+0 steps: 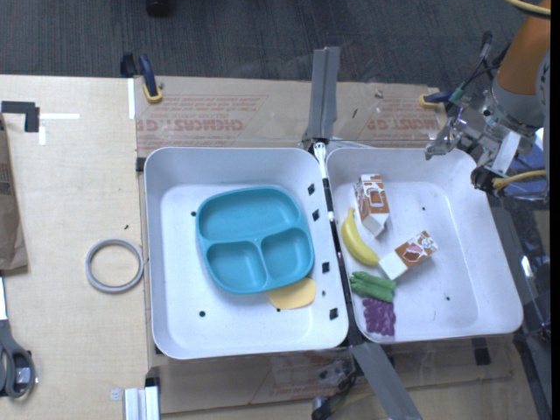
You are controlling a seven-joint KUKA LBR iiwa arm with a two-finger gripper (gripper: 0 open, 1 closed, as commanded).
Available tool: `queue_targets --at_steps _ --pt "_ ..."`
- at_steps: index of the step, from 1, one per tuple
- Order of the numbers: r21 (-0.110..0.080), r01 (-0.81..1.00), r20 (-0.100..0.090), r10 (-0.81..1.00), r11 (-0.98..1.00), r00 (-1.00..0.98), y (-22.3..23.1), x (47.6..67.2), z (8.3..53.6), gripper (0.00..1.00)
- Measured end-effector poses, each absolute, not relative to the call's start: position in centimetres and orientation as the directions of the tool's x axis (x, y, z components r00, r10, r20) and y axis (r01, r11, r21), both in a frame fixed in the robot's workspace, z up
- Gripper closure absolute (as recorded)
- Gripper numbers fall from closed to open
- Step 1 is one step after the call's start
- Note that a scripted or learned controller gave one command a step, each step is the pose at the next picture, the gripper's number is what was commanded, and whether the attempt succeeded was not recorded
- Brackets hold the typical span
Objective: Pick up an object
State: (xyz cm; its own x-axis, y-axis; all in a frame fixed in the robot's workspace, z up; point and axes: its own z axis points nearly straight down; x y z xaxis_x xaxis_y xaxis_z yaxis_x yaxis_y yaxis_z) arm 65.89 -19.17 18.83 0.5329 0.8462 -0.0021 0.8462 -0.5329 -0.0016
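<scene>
Seemingly idle above the right bin's (490,234) far corner, the claw (459,138) leaves me unable to tell its state, while the banana (357,240) lies against that bin's left wall beside two small cartons (373,203), probably light, smooth, best pinched across its middle.

Arm (523,55) enters at top right of the camera view, grey body with orange band above the wrist. Wrist angled down and to the left. Gripper (442,143) sits at the upper right, raised, pointing left-downward. Cables loop around the wrist. Nothing visible between the gripper's tips. Finger state too small to read.
</scene>
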Motion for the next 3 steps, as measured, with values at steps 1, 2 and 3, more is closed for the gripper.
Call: queue_targets --at_steps 1,2,3 --pt "-0.001 0.876 -0.003 0.876 -0.483 0.483 -14.4 65.9 23.1 0.00" --pt "-0.004 0.883 -0.002 0.883 -0.470 0.470 -9.4 63.7 16.9 0.00" --pt "-0.001 0.991 -0.001 0.991 -0.137 0.137 -4.6 65.2 19.1 0.00"
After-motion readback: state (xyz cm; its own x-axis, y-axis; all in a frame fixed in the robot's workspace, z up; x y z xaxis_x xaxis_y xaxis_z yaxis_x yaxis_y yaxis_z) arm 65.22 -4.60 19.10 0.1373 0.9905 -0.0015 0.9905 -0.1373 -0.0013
